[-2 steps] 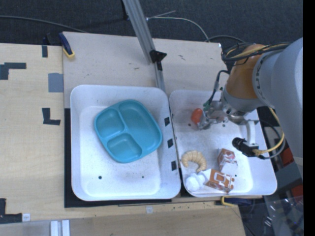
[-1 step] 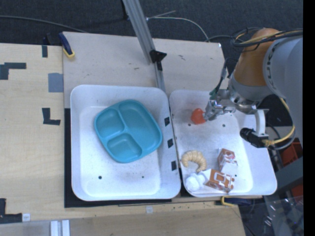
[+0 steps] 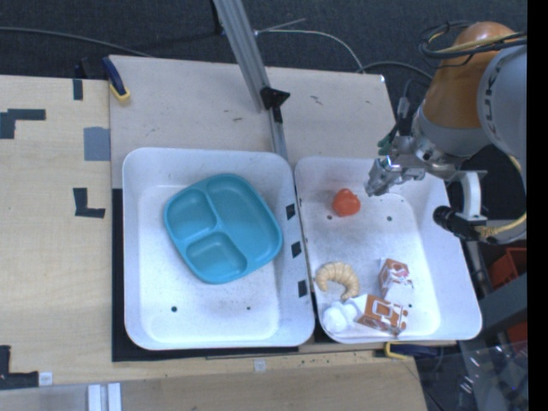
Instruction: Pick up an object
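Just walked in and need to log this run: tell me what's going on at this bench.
A grey and orange robot arm reaches in from the right, its gripper over the far end of the right bin, just beside a small red object. Nothing visibly sits between its fingers. Nearer the front of that bin lie a croissant, a white piece and two small cartons. The left bin holds a blue divided tray.

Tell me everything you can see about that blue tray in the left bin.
The blue tray is a light blue, plastic-looking dish with rounded corners and three sunken compartments, one large and two smaller, all bare. It lies flat, right way up, turned at an angle, on the floor of the left bin, nearer its back and right side. Nothing else touches it.
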Available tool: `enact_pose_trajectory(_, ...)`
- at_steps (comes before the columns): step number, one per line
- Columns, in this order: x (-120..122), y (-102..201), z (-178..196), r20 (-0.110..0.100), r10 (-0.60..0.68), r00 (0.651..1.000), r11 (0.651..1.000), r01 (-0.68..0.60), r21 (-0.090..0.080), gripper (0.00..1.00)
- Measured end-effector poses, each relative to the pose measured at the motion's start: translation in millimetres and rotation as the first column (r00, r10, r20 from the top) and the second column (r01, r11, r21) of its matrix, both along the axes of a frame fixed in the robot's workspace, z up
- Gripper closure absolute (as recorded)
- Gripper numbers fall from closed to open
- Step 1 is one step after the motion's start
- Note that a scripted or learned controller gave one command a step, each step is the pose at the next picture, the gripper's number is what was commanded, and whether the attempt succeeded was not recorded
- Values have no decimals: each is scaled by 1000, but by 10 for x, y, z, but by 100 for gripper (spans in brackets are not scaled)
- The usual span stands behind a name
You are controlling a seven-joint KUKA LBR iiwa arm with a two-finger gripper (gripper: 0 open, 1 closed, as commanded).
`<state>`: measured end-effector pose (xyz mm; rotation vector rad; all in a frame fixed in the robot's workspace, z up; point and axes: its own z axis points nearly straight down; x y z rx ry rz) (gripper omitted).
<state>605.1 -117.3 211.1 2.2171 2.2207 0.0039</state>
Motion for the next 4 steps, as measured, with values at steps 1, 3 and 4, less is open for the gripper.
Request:
enact_pose_trajectory(1, -262, 461, 12, -7, 3, 1000, 1000, -3, 2, 100)
enact_pose_trajectory(3, -510, 1595, 222, -6, 6, 1000, 1000, -6, 3, 100)
enact_pose_trajectory(4, -625, 2056, 145, -8, 5, 1000, 1000, -5, 2, 100)
